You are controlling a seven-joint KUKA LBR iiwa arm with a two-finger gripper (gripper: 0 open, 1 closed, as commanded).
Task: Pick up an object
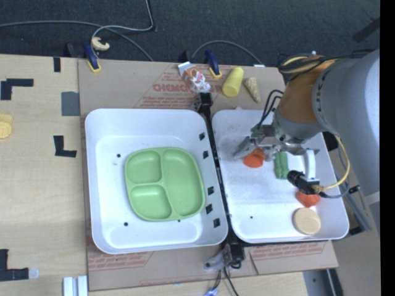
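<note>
Gripper (249, 149) low in right bin (265, 227), center-right of frame; fingers apart, just above orange object (253, 160). Nothing gripped.

Divided plate (164, 183) in left bin (99, 128)

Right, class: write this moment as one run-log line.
arm: over right white bin | gripper: above small orange object, grasp not seen | green stick-shaped piece: beside it | green divided plate: in left bin
</note>
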